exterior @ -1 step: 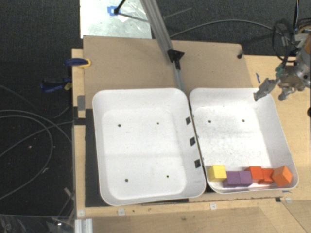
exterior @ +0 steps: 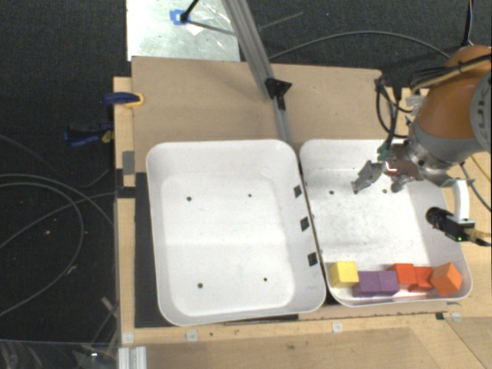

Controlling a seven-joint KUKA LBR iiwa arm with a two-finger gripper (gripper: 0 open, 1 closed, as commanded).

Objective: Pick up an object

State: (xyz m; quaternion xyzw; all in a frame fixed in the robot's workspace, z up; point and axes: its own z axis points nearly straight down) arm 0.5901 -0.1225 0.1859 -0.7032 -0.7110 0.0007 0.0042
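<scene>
Four small blocks line the front edge of the right bin [exterior: 338,151]: a yellow block [exterior: 344,272], a purple block [exterior: 377,283], a red-orange block [exterior: 408,275] and an orange block [exterior: 447,278]. My gripper [exterior: 382,179] hangs over the back half of the same bin, well behind the blocks. It is open, and nothing sits between its fingers; one grey finger [exterior: 366,177] points down and to the left. The grey and orange arm comes in from the right.
The left bin [exterior: 165,206] lies beside the right one, sharing a rim with black clips. A grey pole [exterior: 254,44] slants across the bench from the back. Cables hang near the arm at the right.
</scene>
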